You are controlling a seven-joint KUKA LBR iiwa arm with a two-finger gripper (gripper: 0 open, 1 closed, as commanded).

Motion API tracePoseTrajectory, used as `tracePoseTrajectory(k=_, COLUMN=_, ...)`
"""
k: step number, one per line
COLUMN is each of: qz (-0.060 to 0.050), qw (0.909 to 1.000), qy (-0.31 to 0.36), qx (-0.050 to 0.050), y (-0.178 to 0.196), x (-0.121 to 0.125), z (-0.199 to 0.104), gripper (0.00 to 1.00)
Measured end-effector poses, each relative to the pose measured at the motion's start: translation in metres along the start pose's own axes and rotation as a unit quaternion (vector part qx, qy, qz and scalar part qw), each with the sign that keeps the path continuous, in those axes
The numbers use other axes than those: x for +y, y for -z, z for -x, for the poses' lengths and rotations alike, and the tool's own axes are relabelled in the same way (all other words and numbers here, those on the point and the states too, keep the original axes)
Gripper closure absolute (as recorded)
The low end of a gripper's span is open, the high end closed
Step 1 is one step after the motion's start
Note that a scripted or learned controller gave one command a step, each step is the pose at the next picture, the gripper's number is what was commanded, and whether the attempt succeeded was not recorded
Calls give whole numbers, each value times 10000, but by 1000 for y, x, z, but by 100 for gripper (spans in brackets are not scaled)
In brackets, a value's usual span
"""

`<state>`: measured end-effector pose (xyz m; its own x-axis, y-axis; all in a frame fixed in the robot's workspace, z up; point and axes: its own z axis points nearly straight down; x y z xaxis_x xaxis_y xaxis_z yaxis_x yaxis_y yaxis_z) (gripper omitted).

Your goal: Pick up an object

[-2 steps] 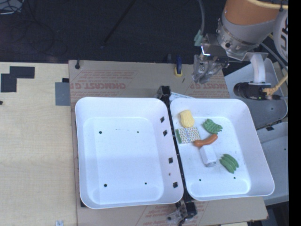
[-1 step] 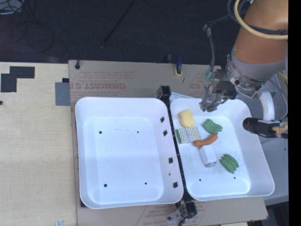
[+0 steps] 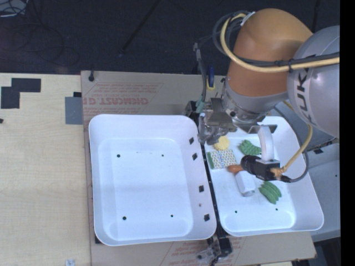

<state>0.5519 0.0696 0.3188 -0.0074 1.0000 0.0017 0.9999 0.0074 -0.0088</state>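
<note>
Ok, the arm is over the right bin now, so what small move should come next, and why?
Probably a short straight descent. The pincer sits at the right bin's upper left corner, beside the yellow piece and above the patterned pad. Nothing shows between its tips, so lowering onto the yellow piece looks like the nearest pick.

A little yellow lump point(image 3: 222, 143) lies near the right bin's point(image 3: 299, 220) left wall, close to the far edge. Just beside it sits a flat checked pad point(image 3: 222, 159). Two green pieces point(image 3: 249, 147) point(image 3: 270, 192), an orange bit point(image 3: 235, 169) and a grey tube point(image 3: 246, 184) lie around the bin's middle.
</note>
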Motion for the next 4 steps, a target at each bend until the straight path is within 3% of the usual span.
tracePoseTrajectory(k=1, qz=8, qw=10000, qy=-48, qx=-8, y=-2, x=-44, z=4, gripper=100)
tracePoseTrajectory(k=2, qz=53, qw=10000, qy=-11, qx=1, y=56, x=-57, z=-44, gripper=100)
tracePoseTrajectory(k=3, qz=66, qw=10000, qy=-21, qx=-1, y=121, x=-41, z=-66, gripper=100)
tracePoseTrajectory(k=4, qz=32, qw=10000, qy=-16, qx=-19, y=104, x=64, z=-98, gripper=100)
